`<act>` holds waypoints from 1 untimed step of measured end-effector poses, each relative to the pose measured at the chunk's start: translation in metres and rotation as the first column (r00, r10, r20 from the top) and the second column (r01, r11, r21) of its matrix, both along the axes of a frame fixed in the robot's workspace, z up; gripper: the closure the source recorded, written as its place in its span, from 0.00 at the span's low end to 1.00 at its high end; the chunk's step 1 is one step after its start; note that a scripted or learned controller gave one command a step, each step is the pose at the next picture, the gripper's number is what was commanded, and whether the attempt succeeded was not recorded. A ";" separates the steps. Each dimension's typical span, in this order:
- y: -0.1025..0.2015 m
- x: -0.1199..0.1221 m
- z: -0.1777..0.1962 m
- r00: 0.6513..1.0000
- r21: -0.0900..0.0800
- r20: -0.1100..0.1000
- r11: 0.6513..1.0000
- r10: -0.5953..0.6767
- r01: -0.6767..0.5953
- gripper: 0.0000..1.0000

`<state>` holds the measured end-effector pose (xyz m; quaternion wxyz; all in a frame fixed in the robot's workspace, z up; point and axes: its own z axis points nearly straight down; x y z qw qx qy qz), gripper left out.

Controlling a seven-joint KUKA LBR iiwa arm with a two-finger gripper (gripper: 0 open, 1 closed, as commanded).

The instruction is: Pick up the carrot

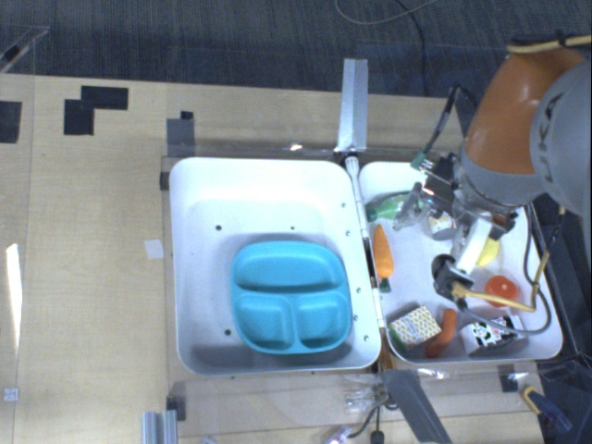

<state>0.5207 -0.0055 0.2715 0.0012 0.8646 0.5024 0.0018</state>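
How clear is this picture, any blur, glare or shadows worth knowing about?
Camera view: lighting is soft and even; the arm, close to the lens, looks slightly blurred, while the carrot is fairly crisp; a grey shadow pools along the lower inner wall of the left bin, beside the blue tray; a bright streak of glare sits on the bench at far left.

You have two bins side by side. In the left bin [208,192] a tray [291,294] sits toward the view's bottom edge. In the right bin [407,280] the carrot [381,252] lies along the left wall. Below it, in the bottom left corner, sits a block [414,324]. A tomato [502,287] lies near the right wall.
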 end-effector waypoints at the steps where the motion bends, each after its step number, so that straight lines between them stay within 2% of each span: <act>1: 0.023 0.004 -0.087 1.000 0.001 -0.003 1.000 0.018 -0.018 0.00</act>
